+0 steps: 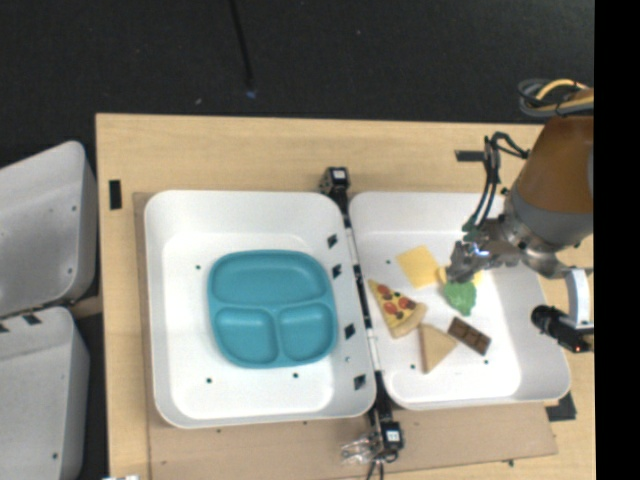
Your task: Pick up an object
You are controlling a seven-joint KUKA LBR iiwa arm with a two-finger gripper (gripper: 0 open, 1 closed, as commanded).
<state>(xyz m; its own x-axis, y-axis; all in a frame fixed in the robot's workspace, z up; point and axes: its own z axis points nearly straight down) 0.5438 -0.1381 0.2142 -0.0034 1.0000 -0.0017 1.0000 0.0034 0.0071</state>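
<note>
Entry: right-hand bin [540, 373], contents. A yellow cheese-like square [419, 265], a pizza slice [397, 309], a tan wedge [435, 346], a brown chocolate-like bar [469, 335] and a green leafy piece [460, 296] are held in it. The left-hand bin [170, 388] carries a teal divided plate [271, 305].

Entry: task object. None is named; the green leafy piece is judged the candidate, since it lies directly under the tool, touching or just beside the yellow square's right corner.

Entry: gripper [466, 266]. It is placed over the upper edge of the green piece, near the yellow square. Whether anything is gripped cannot be told, and its state is left unrecorded.

Entry: arm. It is entered from the right, the orange band [560, 168] being seen above the grey wrist [535, 230], with the tool directed downward and slightly leftward into the bin. Cables [490, 183] are looped along the wrist's left side.

Entry: handling note. A centred descent over the green piece is advised, so that the yellow square is not caught with it. As the piece looks thin and flat, a low approach to the bin floor is judged necessary, followed by a straight vertical lift clear of the neighbouring bar.
</note>
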